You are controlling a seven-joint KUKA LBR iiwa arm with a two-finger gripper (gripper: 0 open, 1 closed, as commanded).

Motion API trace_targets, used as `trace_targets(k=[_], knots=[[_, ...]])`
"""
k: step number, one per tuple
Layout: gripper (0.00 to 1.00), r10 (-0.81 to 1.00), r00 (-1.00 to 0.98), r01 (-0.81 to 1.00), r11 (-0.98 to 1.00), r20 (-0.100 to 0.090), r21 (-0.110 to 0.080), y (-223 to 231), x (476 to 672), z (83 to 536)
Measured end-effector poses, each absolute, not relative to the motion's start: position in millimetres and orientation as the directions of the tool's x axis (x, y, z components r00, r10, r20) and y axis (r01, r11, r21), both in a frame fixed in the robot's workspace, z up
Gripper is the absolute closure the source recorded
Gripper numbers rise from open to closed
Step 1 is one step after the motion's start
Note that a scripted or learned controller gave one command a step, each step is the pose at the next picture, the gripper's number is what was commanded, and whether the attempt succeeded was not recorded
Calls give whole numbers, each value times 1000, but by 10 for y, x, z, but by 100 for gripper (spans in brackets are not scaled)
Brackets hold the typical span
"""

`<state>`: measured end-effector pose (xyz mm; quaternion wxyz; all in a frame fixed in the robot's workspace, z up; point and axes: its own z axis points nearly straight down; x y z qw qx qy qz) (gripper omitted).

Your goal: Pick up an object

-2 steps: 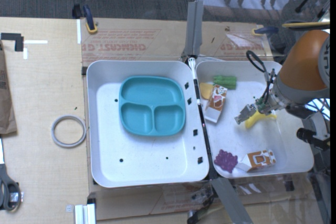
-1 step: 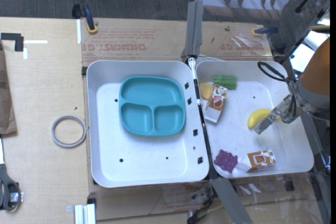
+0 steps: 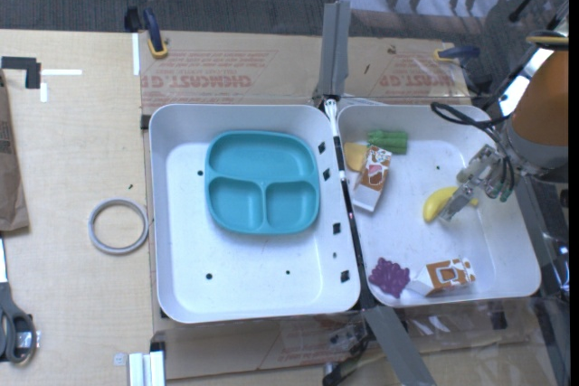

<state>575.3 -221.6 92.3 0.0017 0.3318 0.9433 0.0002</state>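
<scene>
The pincer (image 3: 460, 199) is reaching in over the right bin (image 3: 507, 280) from its right wall, its tips angling down toward the banana (image 3: 437, 204) and sitting right against the fruit's right end; whether the fingers are spread or pressed together I cannot tell, since they are blurring into the yellow, and nothing is visibly sitting between them. The banana, probably the thing being gone for, is lying flat on the bin floor toward the right of centre, well clear of its neighbours, which is likely making it the easy choice. Toward the bin's left wall a small carton (image 3: 374, 179) is leaning over a yellow item (image 3: 355, 156), with a green object (image 3: 387, 140) just beyond it near the far-left corner. Along the near edge a purple grape bunch (image 3: 390, 277) is lying at the near-left corner, and an orange-and-white box (image 3: 450, 276) is resting just to its right. The left bin (image 3: 172, 221) is carrying a teal divided plate (image 3: 262, 182) near its centre. On the desk (image 3: 63, 140) to the left, a roll of tape (image 3: 118, 225) is lying apart from both bins.
</scene>
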Motion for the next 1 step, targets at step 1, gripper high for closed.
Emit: trace_targets(k=[1], knots=[[0,465,-885,465,885,-5,1,-2208,5784,931]])
